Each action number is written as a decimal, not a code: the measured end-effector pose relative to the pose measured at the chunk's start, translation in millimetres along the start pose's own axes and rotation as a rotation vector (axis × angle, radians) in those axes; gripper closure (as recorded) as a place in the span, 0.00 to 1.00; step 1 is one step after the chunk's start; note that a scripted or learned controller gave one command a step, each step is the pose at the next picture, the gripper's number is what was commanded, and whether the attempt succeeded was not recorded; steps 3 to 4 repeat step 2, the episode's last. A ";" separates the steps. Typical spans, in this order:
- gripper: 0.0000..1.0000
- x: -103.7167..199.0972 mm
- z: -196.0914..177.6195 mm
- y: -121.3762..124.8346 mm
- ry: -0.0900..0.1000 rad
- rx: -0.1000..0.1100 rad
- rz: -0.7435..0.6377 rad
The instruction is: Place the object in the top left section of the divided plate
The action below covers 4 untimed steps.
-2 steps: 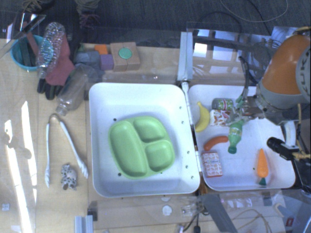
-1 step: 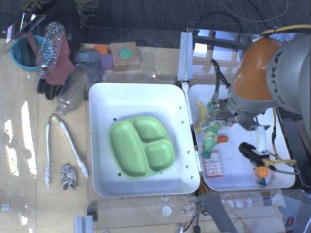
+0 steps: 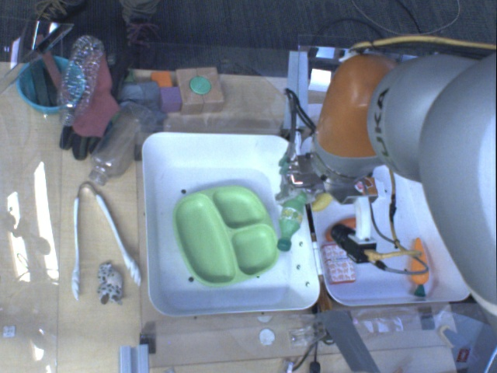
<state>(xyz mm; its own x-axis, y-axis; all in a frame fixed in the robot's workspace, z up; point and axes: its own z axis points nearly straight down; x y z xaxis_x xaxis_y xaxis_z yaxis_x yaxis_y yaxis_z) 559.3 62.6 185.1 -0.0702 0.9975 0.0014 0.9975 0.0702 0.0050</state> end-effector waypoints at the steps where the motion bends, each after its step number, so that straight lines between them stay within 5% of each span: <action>1: 1.00 49.3 56.6 37.1 0.000 0.002 -0.071; 2: 0.00 49.3 56.2 37.2 0.000 0.002 -0.072; 4: 0.00 49.3 56.2 37.2 0.000 0.002 -0.072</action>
